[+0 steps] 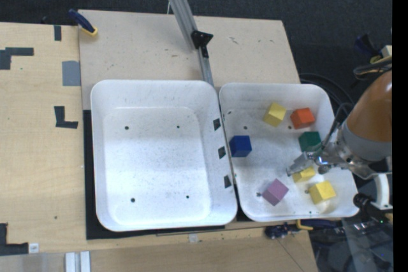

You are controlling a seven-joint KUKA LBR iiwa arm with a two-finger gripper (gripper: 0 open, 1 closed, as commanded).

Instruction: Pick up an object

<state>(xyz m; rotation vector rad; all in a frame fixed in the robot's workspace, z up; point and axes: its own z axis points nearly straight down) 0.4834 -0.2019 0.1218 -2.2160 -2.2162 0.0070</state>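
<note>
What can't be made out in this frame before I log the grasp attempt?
- Tool: small and blurred in the camera view, so contact with the small yellow block under it is unclear.
- Grey arm with orange band: cut off by the right edge.
- Small green cube: partly overlapped by the tool's parts.

A robotics lab or test bench, to judge by the plywood bench [159, 54] patched with tape, two white bins [159, 156] side by side on it, a slanting aluminium pole [178, 0] and loose cables [376, 60] over dark carpet.
</note>
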